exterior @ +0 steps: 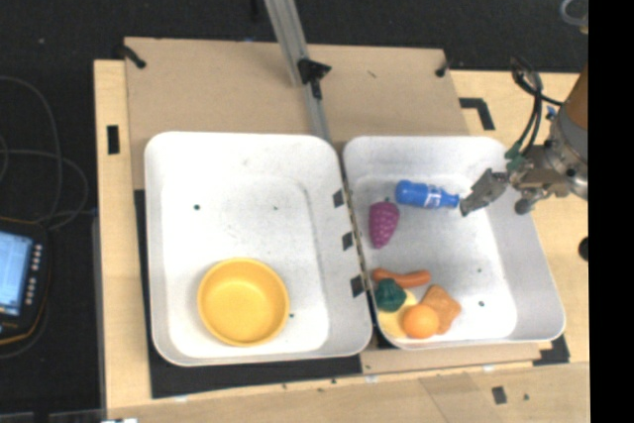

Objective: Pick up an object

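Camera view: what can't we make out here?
- Gripper: too small and dark to tell how the fingers stand, or whether they touch the blue bottle.
- Arm: cut off by the right edge, just the wrist visible.
- Toy pile in the right bin: pieces overlap, and the orange ball hides what lies under it.
- Tablet: cut off by the left edge, screen unreadable.

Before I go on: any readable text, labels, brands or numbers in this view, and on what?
None can be read.
Blue bottle: white band at its middle, any print too blurred to read.
Screen at the left edge: lit, contents too small to read.
Yellow bowl, purple fruit, bins: no markings seen.
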Controlling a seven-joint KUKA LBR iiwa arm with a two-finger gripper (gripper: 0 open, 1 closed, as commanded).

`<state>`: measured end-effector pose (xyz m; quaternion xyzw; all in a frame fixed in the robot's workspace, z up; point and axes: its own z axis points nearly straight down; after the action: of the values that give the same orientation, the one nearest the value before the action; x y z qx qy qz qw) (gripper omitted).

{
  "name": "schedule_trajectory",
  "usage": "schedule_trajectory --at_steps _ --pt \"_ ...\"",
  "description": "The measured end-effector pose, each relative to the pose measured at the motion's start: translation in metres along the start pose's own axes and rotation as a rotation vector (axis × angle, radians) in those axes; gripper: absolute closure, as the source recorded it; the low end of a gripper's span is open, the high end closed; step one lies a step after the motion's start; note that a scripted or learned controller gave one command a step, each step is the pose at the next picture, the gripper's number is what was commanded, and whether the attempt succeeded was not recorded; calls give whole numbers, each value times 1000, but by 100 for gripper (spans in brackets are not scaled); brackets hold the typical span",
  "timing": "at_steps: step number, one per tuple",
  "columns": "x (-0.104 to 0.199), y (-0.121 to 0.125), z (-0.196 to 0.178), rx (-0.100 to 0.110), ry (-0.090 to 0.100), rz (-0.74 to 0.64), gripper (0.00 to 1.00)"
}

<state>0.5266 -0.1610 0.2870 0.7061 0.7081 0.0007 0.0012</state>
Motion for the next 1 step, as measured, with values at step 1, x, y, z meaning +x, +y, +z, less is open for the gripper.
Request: schedule_trajectory --at_steps 1 --pt "0 0 0 0 0 1 0"
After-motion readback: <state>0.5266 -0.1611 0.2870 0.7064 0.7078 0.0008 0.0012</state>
